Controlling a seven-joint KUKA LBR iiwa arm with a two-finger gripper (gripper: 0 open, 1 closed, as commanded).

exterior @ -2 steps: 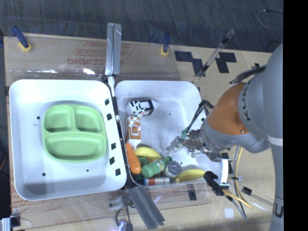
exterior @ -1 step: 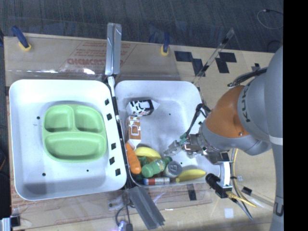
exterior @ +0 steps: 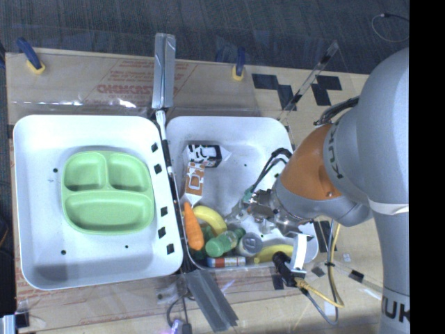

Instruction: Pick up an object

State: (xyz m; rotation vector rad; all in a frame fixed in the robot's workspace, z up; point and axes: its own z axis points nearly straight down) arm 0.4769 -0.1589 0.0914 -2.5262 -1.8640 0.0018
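Reaching in from the right edge of the frame, one grey arm (exterior: 379,145) with an orange band (exterior: 313,169) bends down into the right bin (exterior: 229,127), lower centre-right. The gripper (exterior: 259,218) sits low over the pile at the bin's lower end; fingers are hidden by wrist and clutter, so open or closed cannot tell, and nothing is visibly held.

Two white bins side by side. The left bin (exterior: 35,186) holds one green divided plate (exterior: 108,190) with three compartments, centre-left.

Right bin contents, counted: one orange carrot (exterior: 193,228) lying along the left wall; two yellow bananas, one (exterior: 210,218) just beside the carrot, a second banana (exterior: 274,252) near the lower right corner below the gripper; one green bottle (exterior: 221,243) touching the first banana; one marker (exterior: 226,261) lying against the lower wall; one black-and-white packet (exterior: 205,154) in the upper part; one orange-and-white packet (exterior: 195,181) just below it. A small grey round item next to the green bottle is too blurred to name.

Two blue clamps (exterior: 29,54) (exterior: 239,65) sit on the bench's upper edge.
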